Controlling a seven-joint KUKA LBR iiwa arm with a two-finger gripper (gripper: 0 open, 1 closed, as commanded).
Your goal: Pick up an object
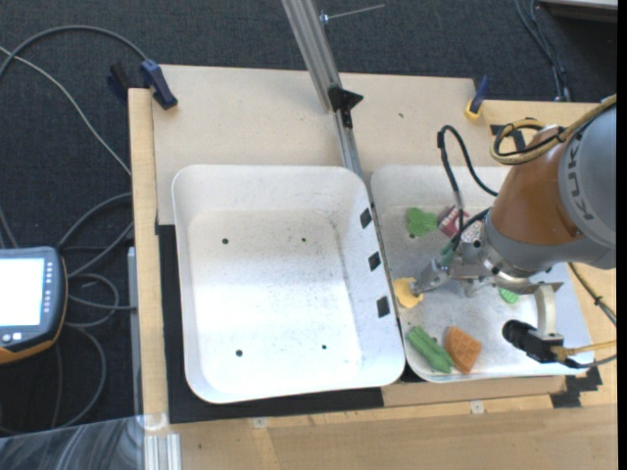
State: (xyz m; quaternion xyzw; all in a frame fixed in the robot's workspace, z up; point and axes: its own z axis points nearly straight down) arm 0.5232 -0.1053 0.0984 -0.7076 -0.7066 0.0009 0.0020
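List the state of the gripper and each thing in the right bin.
Gripper, low in the right bin, beside the yellow piece.
Yellow piece, on the floor by the bin's left wall.
Long green piece, lying flat beside the orange piece.
Orange piece, lying loose near the front rim.
Far green piece, lying loose.

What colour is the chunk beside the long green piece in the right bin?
The chunk is orange; the camera view shows it best.

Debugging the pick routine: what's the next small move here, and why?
Probably nudge the gripper toward the yellow piece and lower onto it. That piece lies just beside the gripper, by the right bin's left wall, apart from the long green piece and orange piece, so it looks like the closest uncluttered target.
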